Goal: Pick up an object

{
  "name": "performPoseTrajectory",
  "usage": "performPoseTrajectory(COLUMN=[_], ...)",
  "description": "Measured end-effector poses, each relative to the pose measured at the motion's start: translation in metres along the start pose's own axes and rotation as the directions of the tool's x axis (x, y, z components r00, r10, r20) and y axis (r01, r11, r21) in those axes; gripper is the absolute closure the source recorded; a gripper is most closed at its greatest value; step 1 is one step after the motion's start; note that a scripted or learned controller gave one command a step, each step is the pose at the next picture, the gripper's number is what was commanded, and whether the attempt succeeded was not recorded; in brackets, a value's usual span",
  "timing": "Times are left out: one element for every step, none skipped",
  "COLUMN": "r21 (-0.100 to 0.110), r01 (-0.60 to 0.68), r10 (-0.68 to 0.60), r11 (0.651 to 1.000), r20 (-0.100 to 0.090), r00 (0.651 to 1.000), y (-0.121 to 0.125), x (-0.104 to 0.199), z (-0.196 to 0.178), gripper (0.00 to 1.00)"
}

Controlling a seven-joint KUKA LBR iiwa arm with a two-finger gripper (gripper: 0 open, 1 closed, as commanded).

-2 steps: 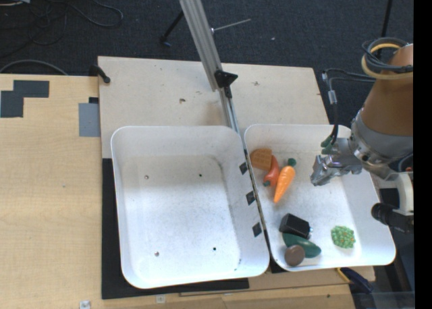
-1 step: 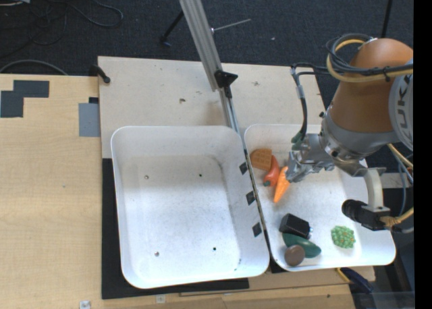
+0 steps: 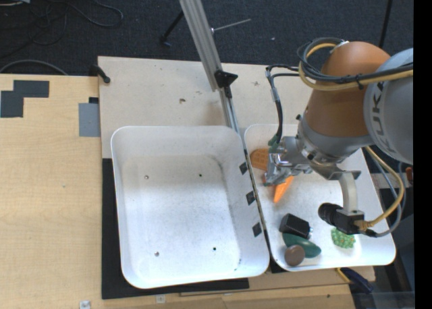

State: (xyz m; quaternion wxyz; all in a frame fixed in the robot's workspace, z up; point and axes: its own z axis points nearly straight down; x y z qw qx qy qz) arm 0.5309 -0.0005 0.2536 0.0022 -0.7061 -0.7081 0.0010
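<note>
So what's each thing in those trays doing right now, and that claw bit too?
tool: low in the right bin, beside the carrot; grip unclear.
orange carrot: lying tilted, just under the tool.
black block: resting on the bin floor.
brown ball: resting against the teal piece.
green lump: lying apart, near the rim.

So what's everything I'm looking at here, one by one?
Bins: two, white; left bin, right bin, side by side.
Carrot-like piece: one, orange, right bin, under the gripper.
Round tan piece: one, right bin, far end.
Block: one, black, right bin.
Flat teal piece: one, right bin, near end.
Ball: one, brown, on the teal piece.
Bumpy lump: one, green, right bin.
Metal rail: one, silver, slanting.
Arm: grey and orange.
Gripper: over the right bin.
</note>
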Motion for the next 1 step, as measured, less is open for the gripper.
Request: performPoseTrajectory(r21=[0.001], r01=[0.001], r10=[-0.001], r11=[1.000], r20=[0.000], r00=[1.000], y=[-0.0057], x=[0.0436], z=[0.0111], gripper=[1.00])
